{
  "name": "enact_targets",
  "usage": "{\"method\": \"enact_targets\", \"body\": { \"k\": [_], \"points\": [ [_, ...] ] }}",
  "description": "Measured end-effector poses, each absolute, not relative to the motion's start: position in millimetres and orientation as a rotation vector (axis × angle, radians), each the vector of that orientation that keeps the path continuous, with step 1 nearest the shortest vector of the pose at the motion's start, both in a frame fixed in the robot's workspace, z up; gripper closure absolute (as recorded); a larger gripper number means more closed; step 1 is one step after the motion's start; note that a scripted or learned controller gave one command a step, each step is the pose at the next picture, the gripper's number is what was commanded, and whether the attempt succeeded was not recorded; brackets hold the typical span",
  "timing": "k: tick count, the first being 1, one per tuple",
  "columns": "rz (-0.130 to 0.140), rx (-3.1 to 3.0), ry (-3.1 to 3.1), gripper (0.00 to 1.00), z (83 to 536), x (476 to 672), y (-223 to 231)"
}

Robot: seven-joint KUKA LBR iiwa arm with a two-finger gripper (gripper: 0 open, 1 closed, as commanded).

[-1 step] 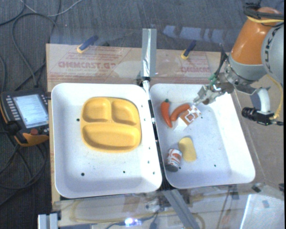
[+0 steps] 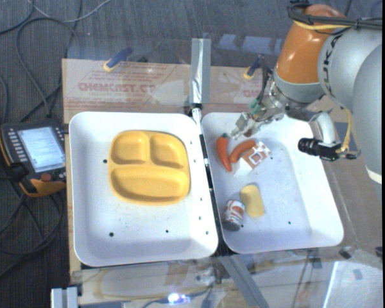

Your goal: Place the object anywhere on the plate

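Gripper [image 2: 244, 124] sits low over the far-left part of the right bin [image 2: 308, 236], near its 11 o'clock corner. Fingers point down and left toward the bin floor. Whether the jaws are open or closed: cannot tell, the tips blur into the bin's white floor. Nothing visible between them.

Just at 7 o'clock from the tips: a carrot [image 2: 223, 151], lying roughly lengthwise, green top toward the gripper. Touching or nearly touching its right side: a hot dog [image 2: 242, 149], slanted, resting on or against a small white carton [image 2: 257, 155] with red markings. Cannot tell whether the gripper touches any of these.

Further out at 6 o'clock: a pale yellow lump [image 2: 252, 200], and just at its 7 o'clock a small can [image 2: 232, 213] lying on its side.

Left bin [image 2: 90, 236] at 9 o'clock from the gripper, holding the yellow plate [image 2: 150, 166], three compartments, roughly centred. All loose items are in the right bin, well apart from the plate.

Grey arm with orange band [image 2: 308, 43] enters from 2 o'clock
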State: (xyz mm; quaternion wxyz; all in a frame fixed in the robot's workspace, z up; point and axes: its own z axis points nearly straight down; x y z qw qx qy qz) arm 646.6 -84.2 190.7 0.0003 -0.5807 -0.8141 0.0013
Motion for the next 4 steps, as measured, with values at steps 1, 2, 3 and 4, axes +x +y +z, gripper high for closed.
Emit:
{"method": "enact_targets", "body": {
  "k": [1,2,3,4],
  "points": [
    [0.002,-1.507,-2.758,1.0,211.9,668.4,-4.0],
    [0.003,-1.246,-2.884,1.0,183.5,663.7,52.1],
    [0.002,-1.098,-2.944,1.0,200.5,642.9,93.8],
    [0.001,-1.098,-2.944,0.0,200.5,642.9,93.8]
  ]
}}
